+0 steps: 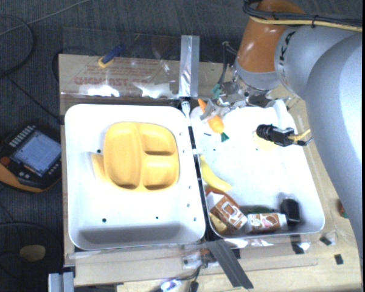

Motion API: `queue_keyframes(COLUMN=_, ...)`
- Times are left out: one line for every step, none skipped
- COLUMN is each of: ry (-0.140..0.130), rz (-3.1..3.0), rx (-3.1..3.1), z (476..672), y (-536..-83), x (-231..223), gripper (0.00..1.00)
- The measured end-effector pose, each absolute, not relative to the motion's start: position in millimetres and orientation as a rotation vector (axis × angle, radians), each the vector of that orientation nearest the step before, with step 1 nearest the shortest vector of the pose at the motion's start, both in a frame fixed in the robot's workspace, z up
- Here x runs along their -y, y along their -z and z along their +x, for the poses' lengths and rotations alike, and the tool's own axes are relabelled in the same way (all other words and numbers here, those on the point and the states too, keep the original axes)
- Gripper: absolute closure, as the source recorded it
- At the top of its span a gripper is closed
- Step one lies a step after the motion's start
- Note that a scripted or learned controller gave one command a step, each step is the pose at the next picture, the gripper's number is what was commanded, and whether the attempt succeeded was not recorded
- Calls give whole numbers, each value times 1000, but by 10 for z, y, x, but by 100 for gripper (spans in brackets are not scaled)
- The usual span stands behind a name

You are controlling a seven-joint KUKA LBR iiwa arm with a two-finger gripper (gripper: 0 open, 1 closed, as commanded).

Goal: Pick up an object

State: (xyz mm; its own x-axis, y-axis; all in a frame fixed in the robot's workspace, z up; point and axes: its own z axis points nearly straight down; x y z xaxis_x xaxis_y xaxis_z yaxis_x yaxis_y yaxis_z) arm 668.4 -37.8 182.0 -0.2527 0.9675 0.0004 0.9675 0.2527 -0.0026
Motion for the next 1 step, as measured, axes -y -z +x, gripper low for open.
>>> queue_keyframes(ry=-5, rz=-1915, rx=2485, z=6686, y=-1890, x=367, gripper=100)
